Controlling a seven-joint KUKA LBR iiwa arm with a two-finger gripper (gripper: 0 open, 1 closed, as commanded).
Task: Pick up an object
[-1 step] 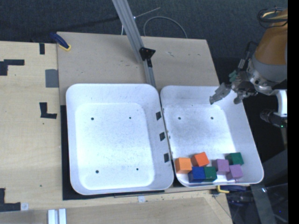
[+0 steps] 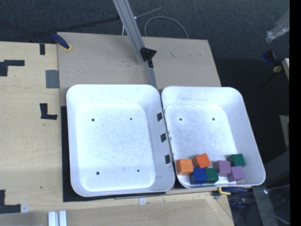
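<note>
Several small blocks huddle along the near edge of the right bin [image 2: 235, 107]. From left to right they are an orange block [image 2: 185, 166], a darker orange block [image 2: 202, 160], a blue block [image 2: 199, 174], a green block [image 2: 211, 174], a purple block [image 2: 224, 166], another purple block [image 2: 237, 173] and a dark green block [image 2: 236, 160]. They touch or nearly touch one another.
The left bin [image 2: 113, 135] sits beside the right one, their rims meeting at the middle. A grey metal pole [image 2: 129, 20] slants down from the top to a black clamp [image 2: 148, 54] behind the bins. A thin wire loop [image 2: 164, 25] lies on the bench.
</note>
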